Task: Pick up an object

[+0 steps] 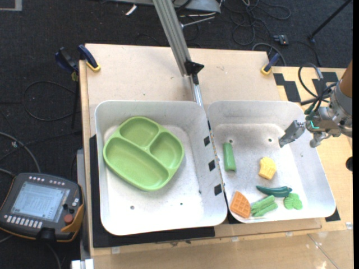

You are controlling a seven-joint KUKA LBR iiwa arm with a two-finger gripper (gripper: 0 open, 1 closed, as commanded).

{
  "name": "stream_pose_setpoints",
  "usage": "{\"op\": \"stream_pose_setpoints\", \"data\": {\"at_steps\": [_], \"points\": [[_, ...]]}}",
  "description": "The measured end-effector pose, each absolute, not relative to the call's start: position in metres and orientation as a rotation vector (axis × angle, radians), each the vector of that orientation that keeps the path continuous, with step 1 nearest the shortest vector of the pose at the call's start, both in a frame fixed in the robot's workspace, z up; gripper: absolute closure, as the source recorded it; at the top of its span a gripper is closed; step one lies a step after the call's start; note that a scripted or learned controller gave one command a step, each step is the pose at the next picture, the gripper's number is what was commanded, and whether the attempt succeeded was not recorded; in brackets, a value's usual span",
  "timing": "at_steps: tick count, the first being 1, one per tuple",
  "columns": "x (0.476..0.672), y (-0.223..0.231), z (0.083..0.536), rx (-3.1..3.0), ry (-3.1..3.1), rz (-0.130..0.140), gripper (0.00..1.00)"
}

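Observation:
The right bin (247, 114) holds several toy foods. A green cylinder (229, 156) lies near its left wall and a yellow piece (267, 168) near its middle. Along its front edge lie a dark green pod (275, 190), an orange waffle (240, 204), a light green piece (263, 206) and a small green floret (293, 202). My gripper (303, 135) hangs over the bin's right rim, up and to the right of the yellow piece. Its fingers stand apart with nothing between them.
The left bin (112, 212) bears a green three-part plate (144, 152). A slanted metal pole (175, 29) comes down to the back of the divide between the bins. A teach pendant (39, 205) lies on the floor at the left.

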State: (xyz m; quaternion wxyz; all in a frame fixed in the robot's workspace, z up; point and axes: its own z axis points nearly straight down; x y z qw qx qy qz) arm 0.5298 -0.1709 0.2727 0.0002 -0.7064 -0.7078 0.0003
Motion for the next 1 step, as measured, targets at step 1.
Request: {"op": "stream_pose_setpoints", "data": {"at_steps": [1], "points": [[0.5306,-0.1706,0.2827,-2.219,-2.226,-0.001,1.0]]}}
